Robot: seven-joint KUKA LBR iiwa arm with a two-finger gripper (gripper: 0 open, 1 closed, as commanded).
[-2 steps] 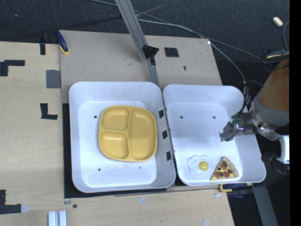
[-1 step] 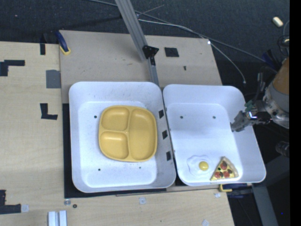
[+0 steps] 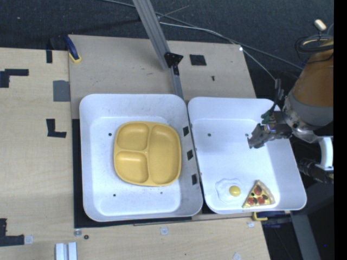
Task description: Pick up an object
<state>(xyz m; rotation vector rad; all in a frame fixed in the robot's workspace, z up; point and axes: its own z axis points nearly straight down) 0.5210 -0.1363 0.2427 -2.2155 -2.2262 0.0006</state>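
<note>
The gripper hangs over the right bin, near its far-right wall, where the arm reaches in. Nothing sits between its dark tips, and whether they are spread or pressed together I cannot tell at this size. Below it, toward the bin's near edge, lie the likely targets: a toy pizza slice and, just beside it, a toy fried egg — both flat, so probably awkward to pinch. Well off to the gripper's left, the left bin holds a yellow divided plate — broad, a poor fit for two fingers.
</note>
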